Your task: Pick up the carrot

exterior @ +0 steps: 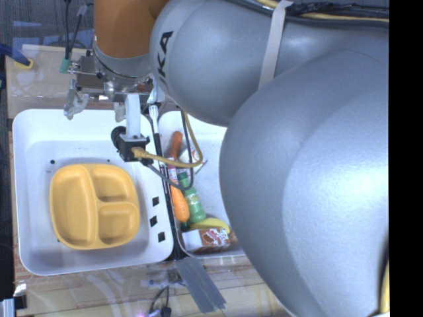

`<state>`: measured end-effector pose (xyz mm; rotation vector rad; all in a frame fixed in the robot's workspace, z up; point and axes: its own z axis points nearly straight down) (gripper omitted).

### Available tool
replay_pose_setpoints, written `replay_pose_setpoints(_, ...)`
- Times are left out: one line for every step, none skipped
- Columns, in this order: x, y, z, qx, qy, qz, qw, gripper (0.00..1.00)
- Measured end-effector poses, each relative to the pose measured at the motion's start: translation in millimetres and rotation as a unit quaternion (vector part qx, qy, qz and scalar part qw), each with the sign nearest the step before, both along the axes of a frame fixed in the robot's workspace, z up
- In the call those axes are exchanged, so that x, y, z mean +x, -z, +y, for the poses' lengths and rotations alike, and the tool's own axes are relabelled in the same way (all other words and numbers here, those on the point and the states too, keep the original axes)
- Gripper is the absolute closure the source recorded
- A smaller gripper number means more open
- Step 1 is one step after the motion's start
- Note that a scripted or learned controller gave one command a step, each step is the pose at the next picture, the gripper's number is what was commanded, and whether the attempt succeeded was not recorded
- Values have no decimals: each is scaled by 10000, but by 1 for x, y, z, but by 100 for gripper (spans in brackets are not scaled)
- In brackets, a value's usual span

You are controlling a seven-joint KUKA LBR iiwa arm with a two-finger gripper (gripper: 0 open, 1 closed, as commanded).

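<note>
1. We look down at a slant on a table [39,91] bearing two shallow white bins side by side; a large grey arm with an orange band reaches in from the right and covers much of the scene.

2. The left bin [26,177] holds a yellow divided tray [94,205], lying flat with three compartments.

3. The right bin [198,127] is partly hidden by the arm. In its visible strip lies the carrot [179,205], orange and lengthwise, just beside a green bottle [193,203]. A banana [213,224] and a brown packet [208,239] lie near its lower end, and another orange-red item [176,144] sits further up.

4. The gripper [97,107] hangs over the upper rim of the left bin, well apart from the carrot. Its two fingers look spread, with nothing between them.

5. We judge the task to be at the approach step: the carrot rests in the bin, not yet grasped.

6. The next move calls for carrying the gripper across the shared wall into the right bin, lining the fingers across the carrot's narrow width, and descending without catching the bottle.
</note>
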<state>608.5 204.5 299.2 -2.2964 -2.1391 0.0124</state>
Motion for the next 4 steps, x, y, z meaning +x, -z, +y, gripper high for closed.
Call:
replay_pose_setpoints(-20,-20,13,4,510,-28,9987,0)
replay_pose_setpoints(-7,163,11,-15,1871,-5,9823,0)
replay_pose_setpoints(47,93,14,13,-404,-36,9992,0)
replay_pose_setpoints(47,84,16,13,-436,-27,9990,100)
